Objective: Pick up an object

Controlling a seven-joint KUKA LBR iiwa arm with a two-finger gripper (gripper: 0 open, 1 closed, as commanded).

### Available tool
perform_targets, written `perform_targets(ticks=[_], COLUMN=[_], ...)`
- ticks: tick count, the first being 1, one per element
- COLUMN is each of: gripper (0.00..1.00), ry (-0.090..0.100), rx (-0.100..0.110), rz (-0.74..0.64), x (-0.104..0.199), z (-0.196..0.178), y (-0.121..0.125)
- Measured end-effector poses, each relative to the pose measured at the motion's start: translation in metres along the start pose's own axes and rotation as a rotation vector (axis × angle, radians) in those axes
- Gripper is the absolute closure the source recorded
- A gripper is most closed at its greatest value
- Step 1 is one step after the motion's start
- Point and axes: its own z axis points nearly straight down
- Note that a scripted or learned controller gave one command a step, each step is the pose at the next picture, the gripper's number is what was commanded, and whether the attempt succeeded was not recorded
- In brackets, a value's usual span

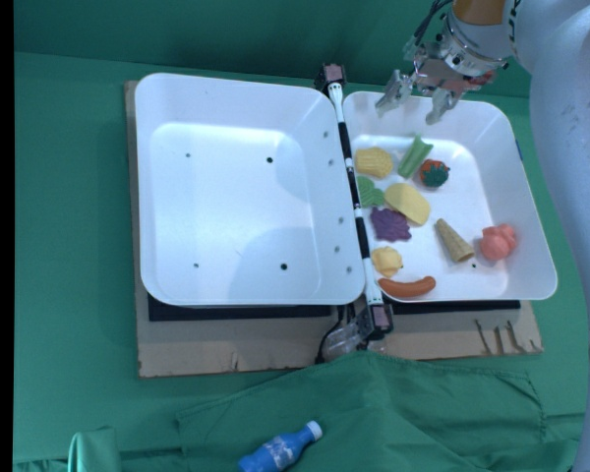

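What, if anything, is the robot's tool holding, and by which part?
Nothing. The two-finger tool hangs open above the right white bin, with nothing between its fingers.

small toy foods [410,205] clustered loose in right bin [531,264], corn, grapes, cone, sausage

A green-covered bench [69,264] carries a brown cardboard sheet [226,347]. On the sheet sit two shallow white bins, the left bin [236,190] touching the right bin [511,224]. Below the cardboard lie rumpled green cloth [393,411] and a small blue bottle [278,448].
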Motion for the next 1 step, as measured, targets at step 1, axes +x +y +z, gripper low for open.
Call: perform_targets(ticks=[1], gripper=[0.00], ry=[-0.004], rx=[-0.001], rz=[0.012], x=[-0.0608], z=[0.0262], y=[-0.0013])
